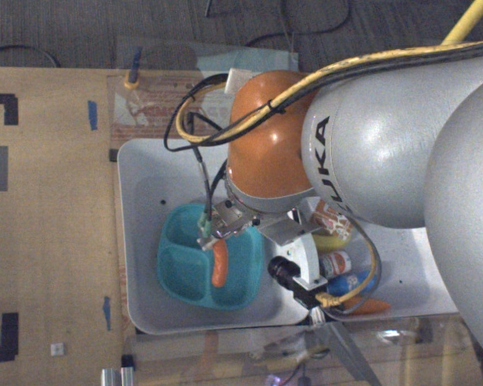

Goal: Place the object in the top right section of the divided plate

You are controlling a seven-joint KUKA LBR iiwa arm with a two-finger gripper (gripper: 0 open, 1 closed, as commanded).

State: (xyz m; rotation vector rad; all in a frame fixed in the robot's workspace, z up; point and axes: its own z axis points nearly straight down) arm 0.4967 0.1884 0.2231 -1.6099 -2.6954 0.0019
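A teal divided plate (179, 265) lies in the left white bin (138, 215). A long orange object (219, 265), shaped like a small sausage or carrot, rests in the plate's right-hand section, lengthwise along it. My gripper (212, 230) hangs just above the upper end of the orange object, over the plate's top right part. Whether it touches the object is hidden by the wrist. The big orange wrist band (266, 139) and grey arm cover the bin's right side.
To the right of the plate, partly under the arm, lie several items: a patterned packet (332, 215), a small bottle (336, 263), a blue piece (364, 282) and an orange carrot-like piece (372, 305). Yellow and black cables (195, 127) loop above the plate.
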